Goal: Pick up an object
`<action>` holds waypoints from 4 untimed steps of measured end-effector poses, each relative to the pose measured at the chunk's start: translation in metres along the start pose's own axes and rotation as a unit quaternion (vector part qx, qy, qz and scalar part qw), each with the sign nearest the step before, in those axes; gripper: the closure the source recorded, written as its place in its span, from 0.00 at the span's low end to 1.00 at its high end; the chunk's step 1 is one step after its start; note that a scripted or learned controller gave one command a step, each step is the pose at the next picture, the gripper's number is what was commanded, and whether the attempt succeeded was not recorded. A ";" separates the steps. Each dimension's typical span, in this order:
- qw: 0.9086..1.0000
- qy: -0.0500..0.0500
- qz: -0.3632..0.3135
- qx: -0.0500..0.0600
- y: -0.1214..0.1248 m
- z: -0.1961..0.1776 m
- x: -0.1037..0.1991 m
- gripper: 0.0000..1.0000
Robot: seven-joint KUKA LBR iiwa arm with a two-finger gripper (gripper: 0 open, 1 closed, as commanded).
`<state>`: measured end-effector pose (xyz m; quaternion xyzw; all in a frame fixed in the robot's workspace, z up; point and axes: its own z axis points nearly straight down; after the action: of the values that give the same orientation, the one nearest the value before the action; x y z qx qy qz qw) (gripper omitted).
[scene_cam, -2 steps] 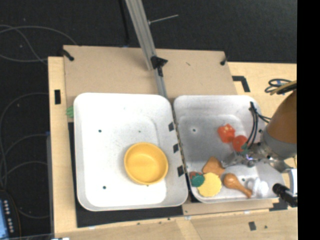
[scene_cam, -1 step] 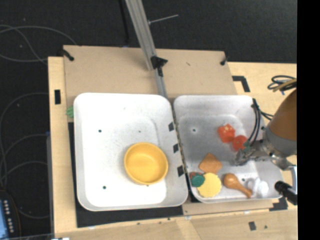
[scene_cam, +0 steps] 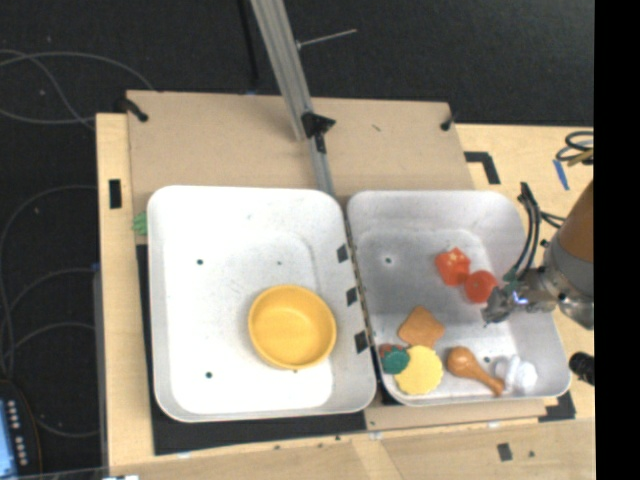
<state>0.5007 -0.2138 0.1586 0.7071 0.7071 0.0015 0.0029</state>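
We see a round yellow bowl (scene_cam: 291,325) in the left bin (scene_cam: 190,228). In the right bin (scene_cam: 420,218) our gripper (scene_cam: 497,310) sits beside a glossy red ball (scene_cam: 480,285); its opening we cannot tell.

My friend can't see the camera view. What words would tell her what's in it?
A grey robot arm's gripper reaches from the right into the right bin, beside two red pieces. Nearer the front lie a tan piece, a yellow disc and a brown spoon-like toy. The left bin holds a yellow bowl.
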 end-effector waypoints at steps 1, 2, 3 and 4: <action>1.000 0.000 -0.002 0.001 -0.001 -0.044 0.005 1.00; 1.000 0.000 -0.002 0.002 0.001 -0.082 0.004 1.00; 1.000 0.001 -0.004 0.001 0.022 -0.088 0.043 1.00; 1.000 0.001 -0.004 0.002 0.048 -0.086 0.083 1.00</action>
<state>0.5480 -0.1307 0.2446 0.7043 0.7099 0.0011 0.0004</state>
